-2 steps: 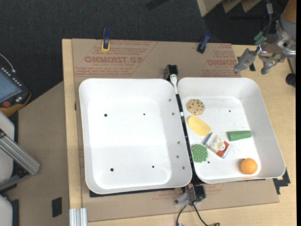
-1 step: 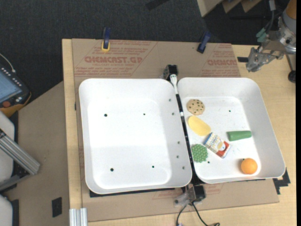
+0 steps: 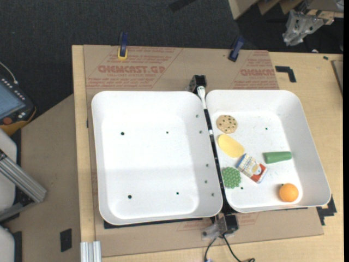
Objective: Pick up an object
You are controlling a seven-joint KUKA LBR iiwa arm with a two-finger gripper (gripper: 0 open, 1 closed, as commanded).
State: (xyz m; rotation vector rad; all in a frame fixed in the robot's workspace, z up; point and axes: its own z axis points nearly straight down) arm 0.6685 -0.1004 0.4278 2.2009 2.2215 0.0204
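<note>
- Gripper [image 3: 297, 27]: seen at the top right corner, off the bench and well apart from both bins; cannot tell whether clenched or released; nothing seen in its grasp.
- Right bin [image 3: 308, 125]: six items inside, all toward its left and near side.
- Round speckled cookie [image 3: 226, 124]: near the left wall, furthest back of the six.
- Yellow oval piece [image 3: 231, 145]: just in front of the cookie, lying flat.
- Green round knobbly item [image 3: 231, 177]: close to the left wall, touching or nearly touching the small carton [image 3: 252, 168] on its right.
- Green stick [image 3: 277, 157]: lying flat, just right of the carton.
- Orange ball [image 3: 288, 192]: near the front rim, apart from the rest.
- Left bin [image 3: 103, 146]: touching the right bin along the middle.
- Bench sheet [image 3: 163, 64]: brown with red lettering, held by two blue clamps [image 3: 123, 41] at the far edge.
</note>
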